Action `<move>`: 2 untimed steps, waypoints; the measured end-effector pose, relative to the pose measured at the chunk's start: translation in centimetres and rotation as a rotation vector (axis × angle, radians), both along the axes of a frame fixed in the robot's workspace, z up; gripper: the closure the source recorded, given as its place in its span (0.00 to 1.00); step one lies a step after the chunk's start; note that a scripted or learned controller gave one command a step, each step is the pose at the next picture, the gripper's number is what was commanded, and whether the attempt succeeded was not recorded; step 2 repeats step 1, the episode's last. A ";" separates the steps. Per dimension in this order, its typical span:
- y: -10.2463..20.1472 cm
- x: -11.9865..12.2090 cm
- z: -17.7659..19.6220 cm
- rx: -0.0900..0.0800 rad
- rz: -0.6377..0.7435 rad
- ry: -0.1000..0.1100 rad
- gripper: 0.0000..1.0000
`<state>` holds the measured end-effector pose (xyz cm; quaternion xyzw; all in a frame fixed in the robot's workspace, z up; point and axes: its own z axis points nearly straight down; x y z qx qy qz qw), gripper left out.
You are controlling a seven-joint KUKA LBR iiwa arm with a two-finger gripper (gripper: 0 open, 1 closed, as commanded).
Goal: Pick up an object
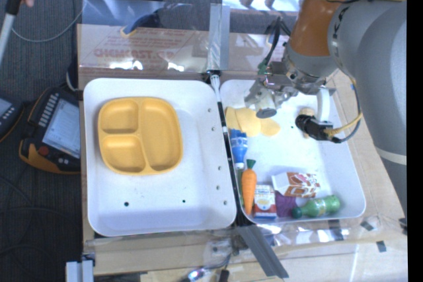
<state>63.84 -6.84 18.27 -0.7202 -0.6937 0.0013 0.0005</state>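
The pale yellow object (248, 121) lies flat in the right bin (344, 162), near its back left corner, long axis running left to right; which end leads is unclear. The jaws (264, 102) hang just above it (released or clenched, I cannot tell). Along the front: 1 carrot (248, 189) pointing away, 1 blue tube (238, 147), 1 carton (299, 183), 1 green bottle (318, 207). The left bin (198, 208) holds 1 yellow plate (140, 135) with 3 compartments.
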 end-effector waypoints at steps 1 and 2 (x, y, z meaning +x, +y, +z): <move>0.1 0.0 0.8 0.000 0.002 0.003 1.00; 0.1 0.0 0.8 0.000 0.002 0.003 1.00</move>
